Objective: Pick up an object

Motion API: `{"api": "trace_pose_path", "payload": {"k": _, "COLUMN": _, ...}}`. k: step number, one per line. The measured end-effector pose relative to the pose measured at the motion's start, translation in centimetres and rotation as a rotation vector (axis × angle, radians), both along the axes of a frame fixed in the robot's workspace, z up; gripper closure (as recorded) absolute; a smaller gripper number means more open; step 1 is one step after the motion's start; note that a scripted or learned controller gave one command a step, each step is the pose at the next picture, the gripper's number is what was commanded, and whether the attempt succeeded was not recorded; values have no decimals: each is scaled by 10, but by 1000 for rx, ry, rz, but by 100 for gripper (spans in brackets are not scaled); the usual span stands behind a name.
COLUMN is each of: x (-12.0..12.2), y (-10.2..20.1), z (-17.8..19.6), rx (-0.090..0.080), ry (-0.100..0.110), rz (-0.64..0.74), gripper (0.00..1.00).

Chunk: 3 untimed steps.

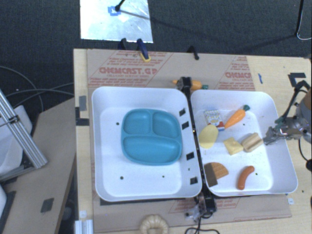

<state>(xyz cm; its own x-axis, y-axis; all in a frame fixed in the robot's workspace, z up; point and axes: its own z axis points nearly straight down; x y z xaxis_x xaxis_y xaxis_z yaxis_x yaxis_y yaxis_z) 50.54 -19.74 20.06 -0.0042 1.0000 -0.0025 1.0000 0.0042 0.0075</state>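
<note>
The arm (303, 112) is cut off at the right edge; claw (271, 136) fingers blur.

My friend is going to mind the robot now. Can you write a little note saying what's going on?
Pincer: at the right bin's right side, beside the bread roll, holding nothing I can see.
Toy food in the right bin: carrot, sausage, cheese cube, yellow oval piece, brown slice.
Left bin: blue divided plate.
Done: nothing picked up.
Left: grab one object and lift it.
</note>
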Motion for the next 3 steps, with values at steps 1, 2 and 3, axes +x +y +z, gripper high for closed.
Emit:
{"api": "trace_pose_path", "payload": {"k": 1, "x": 1, "y": 0, "z": 25, "rx": 1, "ry": 3, "rz": 0, "gripper": 100}}
{"api": "trace_pose_path", "payload": {"k": 2, "x": -1, "y": 54, "z": 30, "rx": 4, "ry": 5, "rz": 6, "gripper": 100}}
{"api": "trace_pose_path", "payload": {"k": 3, "x": 13, "y": 98, "z": 24, "rx": 3, "ry": 6, "rz": 4, "gripper": 100}}
